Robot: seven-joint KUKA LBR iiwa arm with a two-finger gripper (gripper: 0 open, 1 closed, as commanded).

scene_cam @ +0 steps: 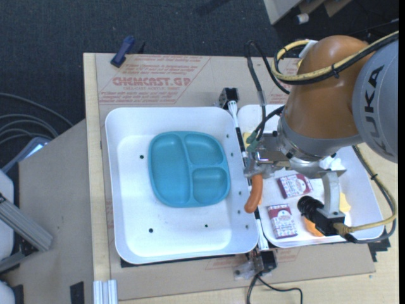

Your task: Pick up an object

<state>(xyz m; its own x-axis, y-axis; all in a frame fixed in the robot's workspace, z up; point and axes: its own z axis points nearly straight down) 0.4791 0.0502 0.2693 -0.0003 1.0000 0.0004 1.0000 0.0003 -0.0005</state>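
My gripper (256, 168) hangs over the divide between the two white bins, under the arm's orange band. Its fingers are shut on the top end of an orange sausage-shaped thing (253, 196), which hangs down over the rim between the bins. The left bin (126, 227) holds a blue divided plate (188, 168), lying flat at its middle. In the right bin (370, 179) lie a red-and-white packet (293, 185) and a second red-and-white packet (283, 221). The arm hides much of that bin.
A small orange piece (314, 227) and a yellow piece (345, 201) lie in the right bin near its front. A blue clip (123, 51) rests on the bench's back left corner. Cables run along the back of the bins.
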